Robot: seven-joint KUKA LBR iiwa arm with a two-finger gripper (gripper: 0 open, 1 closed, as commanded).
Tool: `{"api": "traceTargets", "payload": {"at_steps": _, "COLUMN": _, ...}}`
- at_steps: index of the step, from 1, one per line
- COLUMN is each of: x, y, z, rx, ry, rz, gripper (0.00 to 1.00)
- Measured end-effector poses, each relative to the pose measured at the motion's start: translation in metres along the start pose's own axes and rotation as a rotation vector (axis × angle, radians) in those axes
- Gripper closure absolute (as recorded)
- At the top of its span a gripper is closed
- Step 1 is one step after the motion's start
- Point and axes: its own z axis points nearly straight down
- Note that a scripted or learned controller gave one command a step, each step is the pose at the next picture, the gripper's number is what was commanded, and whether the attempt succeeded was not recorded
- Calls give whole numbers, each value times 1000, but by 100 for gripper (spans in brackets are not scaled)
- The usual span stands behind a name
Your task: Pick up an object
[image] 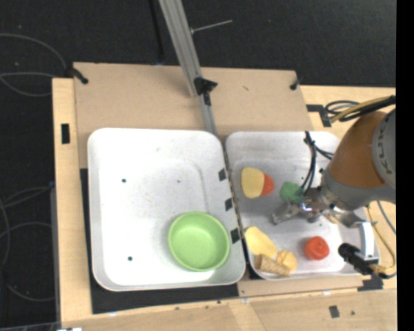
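Note:
The right bin [269, 147] holds several small objects. A yellow and orange-red piece [254, 183] lies near its left wall. A small green block [290, 191] sits just right of it. A red round object [317, 248] rests near the front, and yellow banana-like pieces [270, 251] lie at the front left corner. My gripper [287, 214] reaches in from the right, low over the bin floor, just below the green block and above the red object. Nothing shows between its grey fingers.
The left bin [124, 178] holds a light green bowl [199, 241] near its front right corner. A metal pole [186, 54] slants up from between the bins at the back. Cables run along the arm at the right.

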Motion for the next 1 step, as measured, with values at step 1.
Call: {"api": "traceTargets", "payload": {"at_steps": 1, "x": 0, "y": 2, "z": -12, "rx": -6, "ry": 2, "rz": 5, "gripper": 100}}
